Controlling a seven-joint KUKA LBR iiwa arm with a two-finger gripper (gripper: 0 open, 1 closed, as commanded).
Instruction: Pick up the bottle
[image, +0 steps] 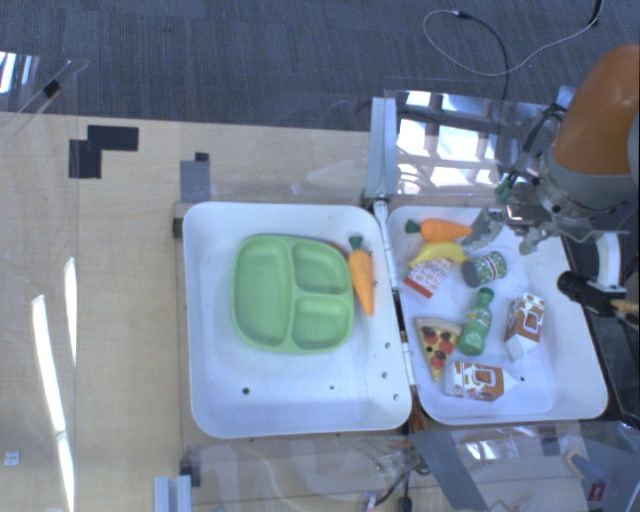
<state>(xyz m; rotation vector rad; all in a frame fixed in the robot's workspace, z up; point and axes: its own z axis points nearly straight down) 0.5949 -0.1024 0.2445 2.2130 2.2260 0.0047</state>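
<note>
The bottle (476, 323) is small and green with a green cap. It lies in the right bin (578, 392), near the middle, its cap pointing toward the far side. My gripper (505, 232) hangs over the far part of that bin, up and slightly right of the bottle, well apart from it. Its two fingers (482, 228) are spread open with nothing between them. A green-labelled can (487, 268) lies between the gripper and the bottle.
Around the bottle lie a pizza slice (436, 344), two milk cartons (524, 322) (473, 381), a banana (440, 254), a red-and-white packet (423, 280) and a carrot (440, 230). The left bin (210, 380) holds a green divided plate (292, 292) and another carrot (361, 280).
</note>
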